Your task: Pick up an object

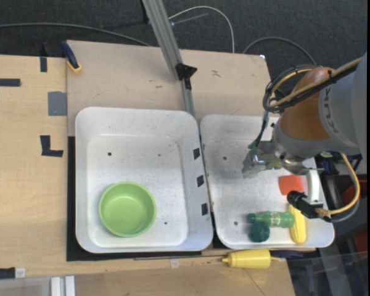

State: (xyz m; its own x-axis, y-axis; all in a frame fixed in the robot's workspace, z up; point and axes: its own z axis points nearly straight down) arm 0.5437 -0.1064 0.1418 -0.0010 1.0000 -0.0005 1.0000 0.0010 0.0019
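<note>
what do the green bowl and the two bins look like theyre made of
Green bowl: likely plastic, with even lime colour and a smooth, softly matte surface. Left bin and right bin: probably moulded white plastic with rounded corners, their dull finish speckled with dark scuffs.

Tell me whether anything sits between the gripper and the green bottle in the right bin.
Nothing visible does. The gripper hangs over bare floor of the right bin, and the green bottle lies nearer the front edge, with only white bin floor between them.

green bowl (127, 209) | white bins (92, 128) | green bottle (268, 221) | orange block (291, 184) | yellow bottle (250, 259)
</note>
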